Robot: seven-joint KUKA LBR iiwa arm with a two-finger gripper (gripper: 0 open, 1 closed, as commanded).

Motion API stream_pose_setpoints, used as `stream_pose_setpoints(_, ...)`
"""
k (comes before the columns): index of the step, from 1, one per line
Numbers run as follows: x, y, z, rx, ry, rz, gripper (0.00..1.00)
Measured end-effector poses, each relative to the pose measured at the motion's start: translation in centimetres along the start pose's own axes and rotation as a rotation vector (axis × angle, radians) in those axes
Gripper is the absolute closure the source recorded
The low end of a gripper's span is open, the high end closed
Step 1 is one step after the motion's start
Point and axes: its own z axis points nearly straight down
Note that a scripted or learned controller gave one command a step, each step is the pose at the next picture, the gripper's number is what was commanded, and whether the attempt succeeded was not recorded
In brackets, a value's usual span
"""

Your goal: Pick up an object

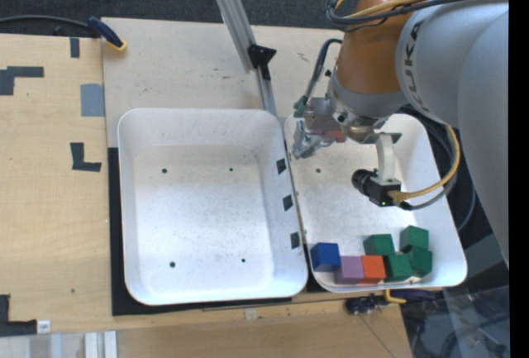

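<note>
Because the blocks (376,259) sit packed against the near rim of the right bin (440,183), well apart from the gripper (307,141) over that bin's far left corner, a descent among them could jam on neighbours or the wall. Whether the gripper is open I cannot tell. They look like small, hard, matte cubes: blue, purple, orange, green.

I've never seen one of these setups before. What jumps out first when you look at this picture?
The big grey arm with its orange band dominates the upper right, reaching over the right-hand white bin, its gripper near that bin's upper left corner. Next come the bright blocks huddled along that bin's near edge: blue, purple, orange and several green. The left-hand bin lies beside it.
</note>
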Motion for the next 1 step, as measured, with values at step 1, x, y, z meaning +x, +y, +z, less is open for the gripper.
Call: stream_pose_setpoints(1, 5.19, -1.46, 1.07, 0.000, 0.000, 0.000, 1.00)
